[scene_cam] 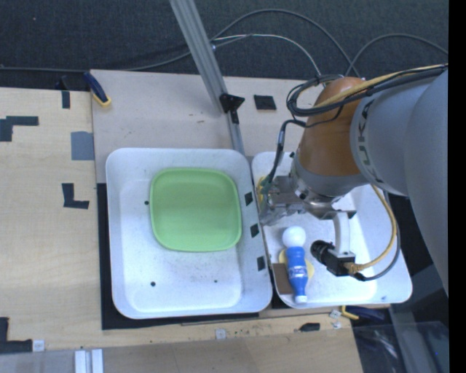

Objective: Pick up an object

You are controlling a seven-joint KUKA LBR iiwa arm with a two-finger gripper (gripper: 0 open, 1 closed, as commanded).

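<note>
The arm hangs low over the right bin (389,291), presumably because the blue bottle (296,268) lies there for picking, while the green plate (195,209) sits apart in the left bin (124,218).

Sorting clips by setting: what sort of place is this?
Probably a robotics lab bench: two shallow white plastic bins side by side, a grey arm with an orange band, loose black cables.

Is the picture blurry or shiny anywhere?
Camera view: mostly sharp and evenly lit; the green plate has a soft sheen, no harsh glare; the arm looks slightly soft and shades the right bin beneath it.
</note>
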